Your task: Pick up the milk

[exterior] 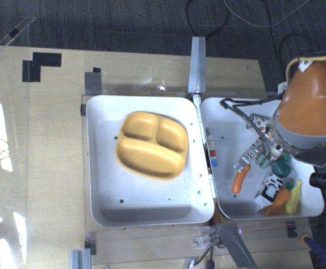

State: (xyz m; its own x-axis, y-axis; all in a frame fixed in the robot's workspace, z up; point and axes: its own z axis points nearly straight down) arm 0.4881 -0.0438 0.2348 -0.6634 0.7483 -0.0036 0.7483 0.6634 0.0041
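The milk (270, 189) is a small black-and-white carton lying near the front right of the right bin (226, 150). It rests against an orange piece (279, 199) and a yellow piece (293, 198). My gripper (252, 160) hangs over the middle of the right bin, up and to the left of the milk and apart from it. It is open, with nothing between its fingers. One fingertip is just above the top end of an orange carrot-like stick (239, 180). A teal-green item (281, 165) lies partly under the wrist.
A large yellow bread-shaped loaf (152, 145) sits in the left bin (104, 195). The wall between the bins (205, 150) runs left of the gripper. The arm's orange band (313, 97) covers the right bin's far right corner. Cables trail across its back edge.
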